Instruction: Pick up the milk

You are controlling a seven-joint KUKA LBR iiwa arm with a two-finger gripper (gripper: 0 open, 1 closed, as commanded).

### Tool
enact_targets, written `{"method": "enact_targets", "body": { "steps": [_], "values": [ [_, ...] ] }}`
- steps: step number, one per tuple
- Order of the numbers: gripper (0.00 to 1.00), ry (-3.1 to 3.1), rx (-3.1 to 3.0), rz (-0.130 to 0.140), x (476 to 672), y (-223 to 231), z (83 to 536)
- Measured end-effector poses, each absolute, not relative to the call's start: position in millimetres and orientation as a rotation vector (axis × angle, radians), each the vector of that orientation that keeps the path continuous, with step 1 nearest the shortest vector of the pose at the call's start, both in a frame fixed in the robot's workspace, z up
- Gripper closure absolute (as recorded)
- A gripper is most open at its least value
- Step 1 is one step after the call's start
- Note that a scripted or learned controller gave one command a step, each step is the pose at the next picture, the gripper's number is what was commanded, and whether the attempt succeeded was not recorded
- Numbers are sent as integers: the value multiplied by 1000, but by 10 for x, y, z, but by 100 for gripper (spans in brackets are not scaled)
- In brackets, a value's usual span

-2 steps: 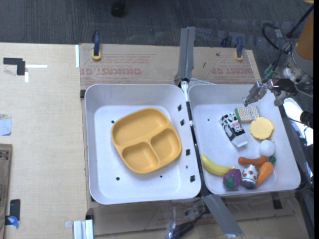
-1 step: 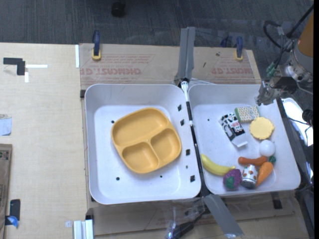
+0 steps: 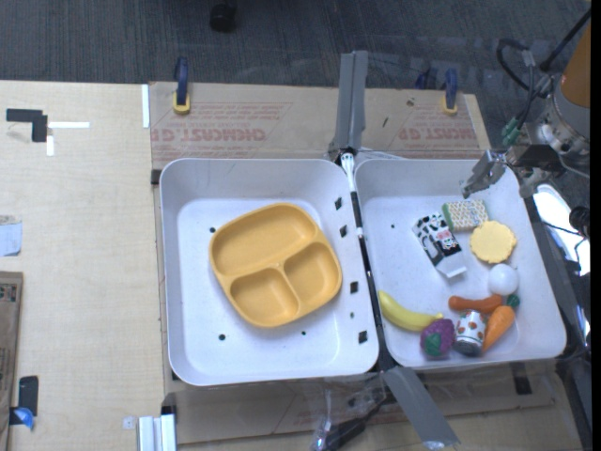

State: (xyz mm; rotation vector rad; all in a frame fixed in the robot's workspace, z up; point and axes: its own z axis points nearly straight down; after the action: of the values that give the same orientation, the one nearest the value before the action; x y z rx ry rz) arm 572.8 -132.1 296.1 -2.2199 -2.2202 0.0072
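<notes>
The milk (image 3: pixel 439 240) is a small carton with black and white cow patches, lying on its side in the right bin (image 3: pixel 394 191), left of centre. My gripper (image 3: pixel 477 184) hovers over the bin's far right part, up and to the right of the milk and just above a green-topped sponge-like block (image 3: pixel 466 214). Its fingers stand open with nothing between them. The arm's orange band (image 3: pixel 575 78) shows at the right edge.
Beside the milk lie a yellow cookie (image 3: pixel 493 242), a white egg (image 3: pixel 502 278), two carrots (image 3: pixel 488 313), a can (image 3: pixel 469 332), purple grapes (image 3: pixel 435 338) and a banana (image 3: pixel 406 313). The left bin (image 3: pixel 188 252) holds a yellow divided plate (image 3: pixel 274 263).
</notes>
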Motion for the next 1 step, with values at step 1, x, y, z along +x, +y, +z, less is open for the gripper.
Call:
{"method": "enact_targets", "body": {
  "steps": [1],
  "values": [
    [0, -2220, -2220, 4, 5836, -927, 2085]
  ]
}}
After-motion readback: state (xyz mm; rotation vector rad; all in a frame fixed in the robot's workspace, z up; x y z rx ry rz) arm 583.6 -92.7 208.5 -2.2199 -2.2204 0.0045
